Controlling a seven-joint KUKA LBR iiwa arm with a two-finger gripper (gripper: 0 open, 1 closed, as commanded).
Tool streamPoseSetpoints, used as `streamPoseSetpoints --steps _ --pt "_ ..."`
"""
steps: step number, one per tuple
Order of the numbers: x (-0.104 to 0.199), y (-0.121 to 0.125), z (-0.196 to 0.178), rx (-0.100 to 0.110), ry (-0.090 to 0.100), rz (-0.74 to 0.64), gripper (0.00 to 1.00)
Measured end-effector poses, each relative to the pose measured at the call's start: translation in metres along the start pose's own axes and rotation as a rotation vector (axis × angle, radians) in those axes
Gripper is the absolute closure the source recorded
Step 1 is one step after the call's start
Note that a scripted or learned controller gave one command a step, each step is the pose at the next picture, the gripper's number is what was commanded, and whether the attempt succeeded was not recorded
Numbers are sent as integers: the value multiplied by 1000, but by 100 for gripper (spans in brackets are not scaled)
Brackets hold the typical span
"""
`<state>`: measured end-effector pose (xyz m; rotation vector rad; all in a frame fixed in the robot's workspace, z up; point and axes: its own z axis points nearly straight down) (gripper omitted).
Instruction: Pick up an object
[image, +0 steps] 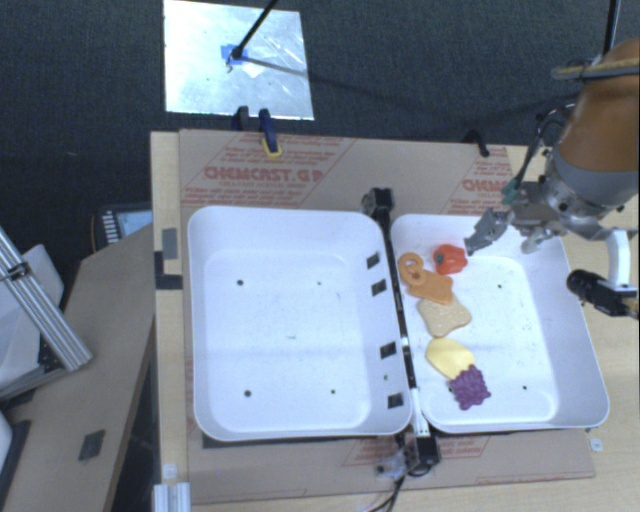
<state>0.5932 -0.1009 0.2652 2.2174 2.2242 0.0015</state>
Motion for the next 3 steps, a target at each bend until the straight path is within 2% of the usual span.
streamPoseSetpoints --steps 1,2,3 --pt "3 79 -59 -12 -2 -4 0" --pt "-61 33 -157 -12 -6 8 0" --pt "-88 -13 -280 -15 -7 5 0"
